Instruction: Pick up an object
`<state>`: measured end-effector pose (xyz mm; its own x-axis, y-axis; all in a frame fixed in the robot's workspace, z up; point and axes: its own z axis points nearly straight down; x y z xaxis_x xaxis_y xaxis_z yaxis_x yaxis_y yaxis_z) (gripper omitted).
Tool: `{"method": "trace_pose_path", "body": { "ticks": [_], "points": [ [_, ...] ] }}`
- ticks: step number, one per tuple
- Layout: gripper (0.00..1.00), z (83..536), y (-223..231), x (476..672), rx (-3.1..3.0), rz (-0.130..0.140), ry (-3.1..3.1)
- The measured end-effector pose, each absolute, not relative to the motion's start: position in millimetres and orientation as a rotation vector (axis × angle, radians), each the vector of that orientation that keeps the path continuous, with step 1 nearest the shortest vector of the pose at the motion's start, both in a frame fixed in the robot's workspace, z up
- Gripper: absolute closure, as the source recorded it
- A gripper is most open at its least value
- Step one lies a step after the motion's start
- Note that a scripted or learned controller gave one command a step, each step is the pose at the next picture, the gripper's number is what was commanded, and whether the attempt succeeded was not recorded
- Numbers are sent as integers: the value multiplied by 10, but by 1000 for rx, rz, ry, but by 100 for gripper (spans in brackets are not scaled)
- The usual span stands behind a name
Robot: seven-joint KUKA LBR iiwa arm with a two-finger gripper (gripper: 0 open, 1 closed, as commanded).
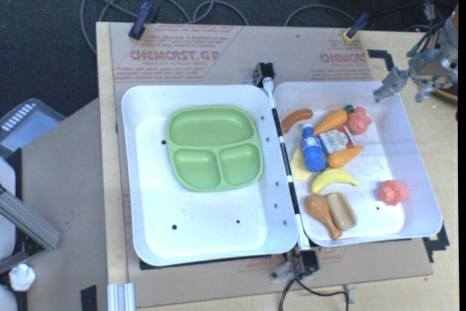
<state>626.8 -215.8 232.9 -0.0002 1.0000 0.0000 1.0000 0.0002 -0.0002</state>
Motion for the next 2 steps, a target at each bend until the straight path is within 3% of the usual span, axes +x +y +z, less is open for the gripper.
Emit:
{"method": "trace_pose_path", "body": {
  "ticks": [1,2],
  "points": [
    [0,844,-1682,6644,-2219,-1,-2223],
    [0,848,-1964,6174,-2221,0,-2221]
  ]
}}
